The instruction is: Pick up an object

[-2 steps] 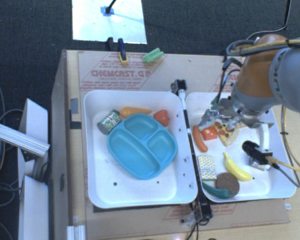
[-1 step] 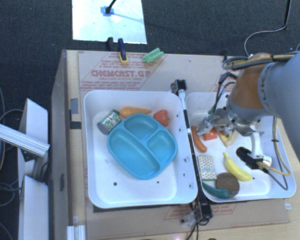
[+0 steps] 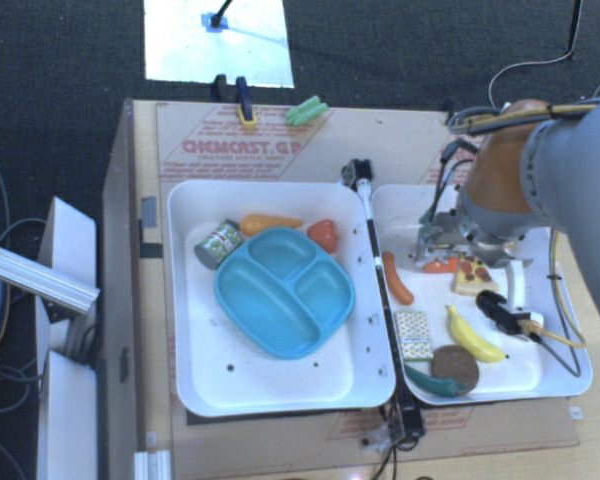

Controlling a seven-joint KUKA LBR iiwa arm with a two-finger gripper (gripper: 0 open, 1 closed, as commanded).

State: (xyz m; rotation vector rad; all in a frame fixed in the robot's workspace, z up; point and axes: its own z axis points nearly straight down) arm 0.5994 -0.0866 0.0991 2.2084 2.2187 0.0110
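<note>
We see the gripper (image 3: 432,246) low in the R bin (image 3: 520,373), in its far-L part, w/ the grey arm (image 3: 570,168) coming in from the R. Whether it's spread or pressed together we can't tell, since the wrist blocks it from this angle. Right at its tip lies a small orange piece (image 3: 442,265); we can't say it's pinched. Just beside that, to the R, is a pizza slice (image 3: 471,278). Nr the divider btw the bins lies an orange sausage (image 3: 398,279), at a slant. Closer to the cam: a checkered packet (image 3: 413,334), a banana (image 3: 473,336), a brown disc (image 3: 454,366) and a teal item (image 3: 427,383) at the near rim, touching the disc. The L bin (image 3: 210,368) holds a blue divided plate (image 3: 283,290) in the middle; along its far edge are a tin can (image 3: 218,243) on its side, a carrot (image 3: 270,224) and a red fruit (image 3: 322,234). On the bench behind the bins is a green object (image 3: 306,111), well apart from the rest.
</note>
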